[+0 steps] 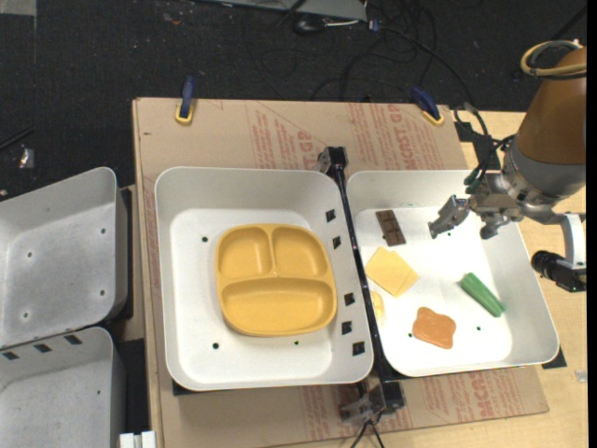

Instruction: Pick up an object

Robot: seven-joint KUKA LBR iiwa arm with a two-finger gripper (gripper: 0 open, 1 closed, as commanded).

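The right bin (522,250) holds a brown chocolate-like bar (390,228), a pale yellow cheese slice (391,271), an orange toast-shaped piece (435,328) and a green pod (481,293). My gripper (470,218) hangs over the upper part of this bin, right of the brown bar and above the green pod. Its two fingers are spread apart with nothing between them.
The left bin (177,250) carries a yellow divided plate (276,280). A black divider (353,269) runs between the bins. Both bins rest on a cardboard sheet (252,124) held by clamps. Grey metal trays (56,250) lie at the far left.
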